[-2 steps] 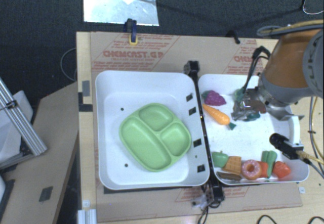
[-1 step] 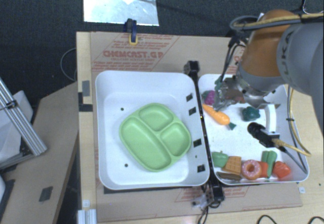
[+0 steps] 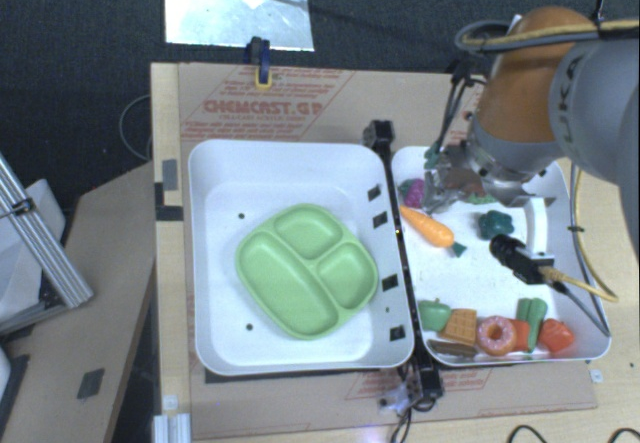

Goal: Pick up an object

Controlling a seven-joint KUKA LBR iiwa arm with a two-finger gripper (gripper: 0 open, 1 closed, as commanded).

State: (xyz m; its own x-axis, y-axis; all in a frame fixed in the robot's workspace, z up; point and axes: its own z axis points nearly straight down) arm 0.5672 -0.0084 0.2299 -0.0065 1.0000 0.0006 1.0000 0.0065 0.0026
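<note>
pincer (image 3: 441,191) over right bin (image 3: 472,277) | carrot (image 3: 428,227) just beside, nearer camera | grip: cannot tell

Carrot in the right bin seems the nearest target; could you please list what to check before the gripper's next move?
1. The gripper is over the right bin: ok.
2. The carrot lies apart from other toys: ok.
3. The gripper is centred over the carrot: not ok, it sits toward the bin's far end.
4. Room around the gripper: not ok, the purple toy is close beside it.
5. The green plate is out of the way in the left bin: ok.
</note>
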